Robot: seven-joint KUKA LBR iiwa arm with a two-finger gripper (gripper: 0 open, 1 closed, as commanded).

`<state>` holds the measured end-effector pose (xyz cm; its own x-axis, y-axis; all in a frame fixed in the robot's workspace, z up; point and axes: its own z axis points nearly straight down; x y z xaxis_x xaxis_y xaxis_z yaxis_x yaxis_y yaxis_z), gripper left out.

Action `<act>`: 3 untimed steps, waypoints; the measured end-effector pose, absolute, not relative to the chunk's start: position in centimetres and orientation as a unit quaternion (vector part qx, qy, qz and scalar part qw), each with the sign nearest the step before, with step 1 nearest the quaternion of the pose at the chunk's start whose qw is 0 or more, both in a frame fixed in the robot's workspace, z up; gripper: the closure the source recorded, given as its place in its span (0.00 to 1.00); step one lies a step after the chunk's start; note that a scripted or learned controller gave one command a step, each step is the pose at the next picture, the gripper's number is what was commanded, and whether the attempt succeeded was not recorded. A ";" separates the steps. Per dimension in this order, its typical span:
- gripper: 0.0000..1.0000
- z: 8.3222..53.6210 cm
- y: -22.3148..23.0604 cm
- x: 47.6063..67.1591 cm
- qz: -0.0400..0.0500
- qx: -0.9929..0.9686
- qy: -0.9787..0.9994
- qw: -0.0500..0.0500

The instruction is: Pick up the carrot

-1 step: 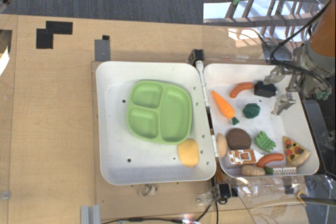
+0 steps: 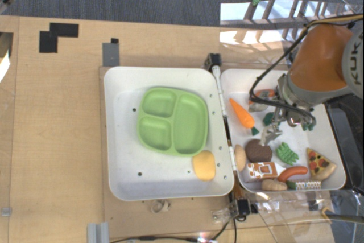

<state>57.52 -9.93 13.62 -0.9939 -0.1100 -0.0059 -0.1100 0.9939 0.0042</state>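
On the bench, two shallow white bins sit side by side. Left bin (image 2: 114,139): holds a green divided plate (image 2: 172,120) with three compartments, and a yellow rounded item (image 2: 205,165) touching the plate's near right corner; its identity cannot be confirmed.

Right bin (image 2: 227,85): the carrot (image 2: 242,113) lies flat near the bin's left wall, orange body angled with its green tip toward the bin's middle. Nothing touches it. Also present along the near side: a dark brown round item (image 2: 259,151), a pale oval piece (image 2: 240,156) beside it, a small carton (image 2: 263,169), a green leafy item (image 2: 287,153), a red sausage (image 2: 292,173), a pizza slice (image 2: 319,163) and a tan piece (image 2: 274,184). A patterned object at the near rim is too small to identify.

Arm (image 2: 321,60): enters from the right; its orange band and grey wrist cover the bin's far right part, hiding what lies beneath. An orange-and-white object just left of the wrist is partly hidden and cannot be named.

Gripper (image 2: 272,132): hangs over the bin's middle, right of the carrot and apart from it. Fingers point down, close together, with nothing visible between them, though fine detail is hard to make out
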 end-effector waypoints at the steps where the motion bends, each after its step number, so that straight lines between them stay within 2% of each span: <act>1: 0.00 9.0 -8.4 59.7 0.000 0.064 0.998 0.007; 2: 0.00 8.9 -8.7 61.3 0.001 0.170 0.986 0.007; 3: 0.00 8.8 -8.3 63.9 0.002 0.567 0.824 0.004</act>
